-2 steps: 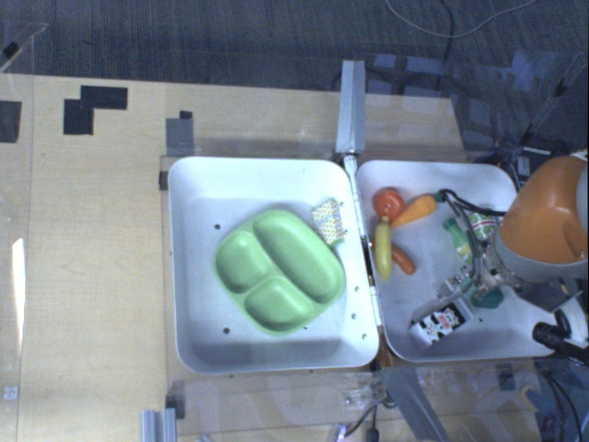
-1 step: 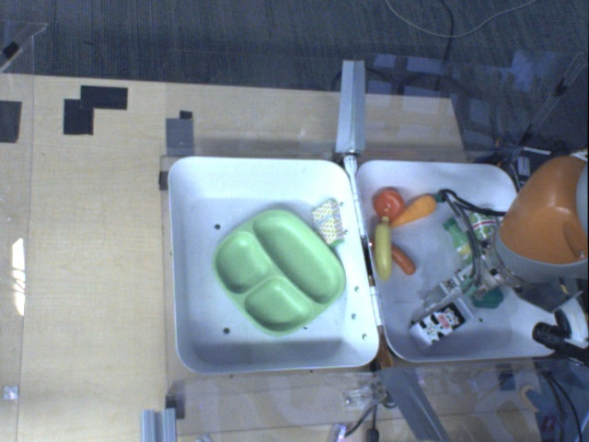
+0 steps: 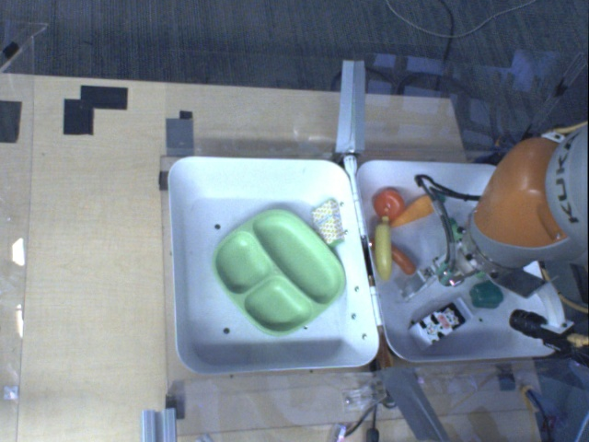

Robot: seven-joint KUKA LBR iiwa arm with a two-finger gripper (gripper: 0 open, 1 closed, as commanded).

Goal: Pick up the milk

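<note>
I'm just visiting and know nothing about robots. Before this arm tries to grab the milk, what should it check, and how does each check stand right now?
1. Milk located: ok; the small milk carton lies in the right bin, near its front edge.
2. Gripper over the right bin: ok, though behind the carton, not on it.
3. Finger state: cannot tell.
4. Milk gripped: not ok; it lies apart from the gripper.
5. Neighbours: the green item sits close by; the banana lies farther off.

Pale wooden bench (image 3: 92, 274); dark, probably carpeted floor (image 3: 230, 26) beyond.
</note>
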